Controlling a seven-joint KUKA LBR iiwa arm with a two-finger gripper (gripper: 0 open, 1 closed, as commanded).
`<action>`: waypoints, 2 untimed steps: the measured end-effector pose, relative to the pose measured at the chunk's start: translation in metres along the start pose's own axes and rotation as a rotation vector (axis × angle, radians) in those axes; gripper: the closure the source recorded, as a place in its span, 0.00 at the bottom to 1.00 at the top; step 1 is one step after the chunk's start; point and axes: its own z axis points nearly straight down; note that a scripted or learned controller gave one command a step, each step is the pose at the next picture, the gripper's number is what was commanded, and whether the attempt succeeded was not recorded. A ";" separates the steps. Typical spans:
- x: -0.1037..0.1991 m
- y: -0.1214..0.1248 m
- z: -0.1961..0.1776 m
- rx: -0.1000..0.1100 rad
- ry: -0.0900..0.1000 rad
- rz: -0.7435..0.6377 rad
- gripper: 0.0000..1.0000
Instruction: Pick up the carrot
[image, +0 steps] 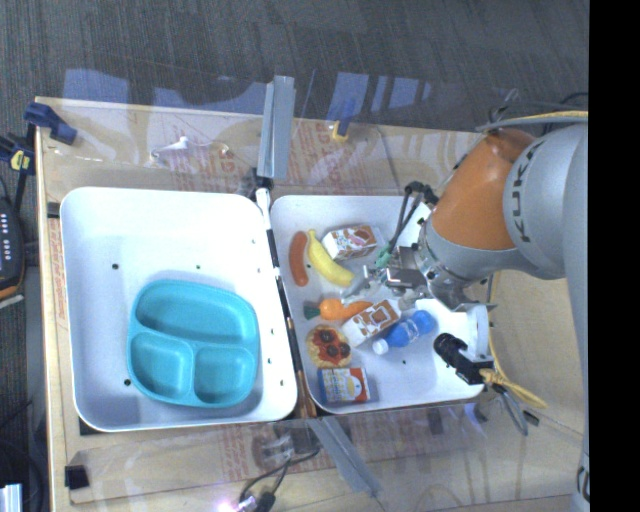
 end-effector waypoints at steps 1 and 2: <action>0.011 0.022 0.081 -0.004 0.000 0.008 0.00; 0.010 0.022 0.072 -0.001 -0.002 0.003 1.00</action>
